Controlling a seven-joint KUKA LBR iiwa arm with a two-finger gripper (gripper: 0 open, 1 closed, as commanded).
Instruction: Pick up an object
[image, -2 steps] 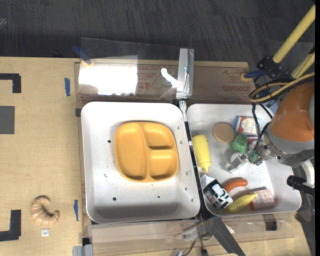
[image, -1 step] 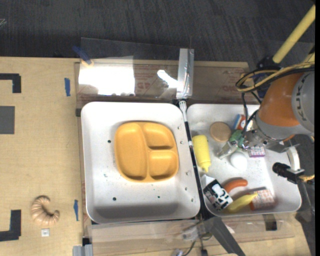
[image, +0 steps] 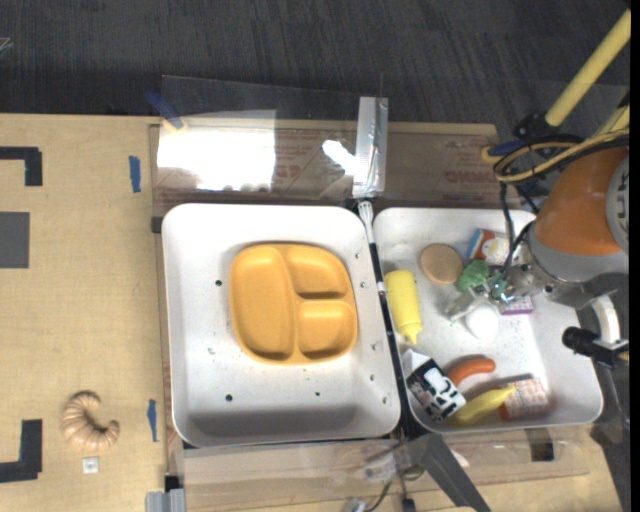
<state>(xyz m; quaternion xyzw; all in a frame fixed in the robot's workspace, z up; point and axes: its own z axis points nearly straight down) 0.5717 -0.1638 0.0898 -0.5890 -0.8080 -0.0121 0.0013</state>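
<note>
The right bin (image: 565, 345) holds several objects. A yellow bottle (image: 403, 303) lies by its left wall, and a tan disc (image: 440, 263) sits beside it. A green item (image: 471, 275) and a red and white item (image: 487, 243) lie further right, with a white ball (image: 482, 322) below them. A red sausage (image: 470, 368), a banana (image: 480, 405), a black and white item (image: 435, 388) and a pinkish packet (image: 527, 395) lie along the front. My gripper (image: 500, 290) is low in the bin, just right of the green item and above the white ball.
The left bin (image: 190, 300) holds a yellow divided plate (image: 293, 300). A tan curled object (image: 90, 420) lies on the bench at the lower left. The arm's orange band (image: 590, 205) is over the right bin's far right corner. Cables (image: 530, 150) hang behind it.
</note>
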